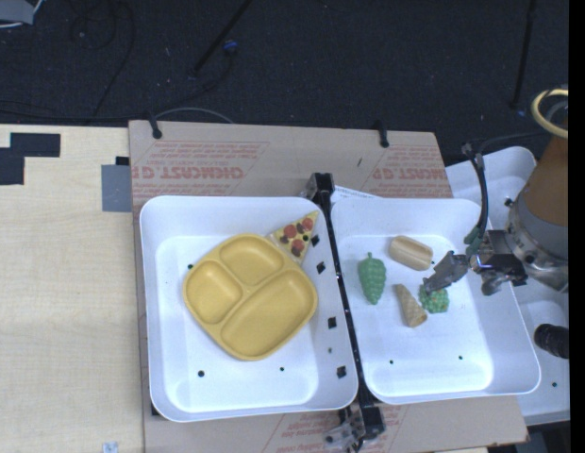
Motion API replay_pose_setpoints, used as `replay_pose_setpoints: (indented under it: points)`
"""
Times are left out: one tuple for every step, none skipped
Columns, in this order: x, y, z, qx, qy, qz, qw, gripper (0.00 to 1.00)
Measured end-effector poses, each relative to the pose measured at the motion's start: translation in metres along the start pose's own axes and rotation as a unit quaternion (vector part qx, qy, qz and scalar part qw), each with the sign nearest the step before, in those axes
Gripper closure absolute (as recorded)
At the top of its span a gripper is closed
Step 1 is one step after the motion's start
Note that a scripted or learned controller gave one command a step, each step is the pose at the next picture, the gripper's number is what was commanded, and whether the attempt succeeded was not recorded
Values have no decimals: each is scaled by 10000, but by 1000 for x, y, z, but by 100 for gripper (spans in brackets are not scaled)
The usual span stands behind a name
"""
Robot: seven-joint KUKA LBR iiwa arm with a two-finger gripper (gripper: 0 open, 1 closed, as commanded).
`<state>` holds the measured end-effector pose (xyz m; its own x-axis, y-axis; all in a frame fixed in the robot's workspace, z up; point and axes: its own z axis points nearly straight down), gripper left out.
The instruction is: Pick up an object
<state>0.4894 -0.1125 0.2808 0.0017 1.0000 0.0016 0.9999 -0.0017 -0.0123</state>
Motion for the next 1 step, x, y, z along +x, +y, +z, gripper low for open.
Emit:
replay_pose_setpoints:
  points:
    - [0, 2, -5, -54, -9, -10, 10000, 0]
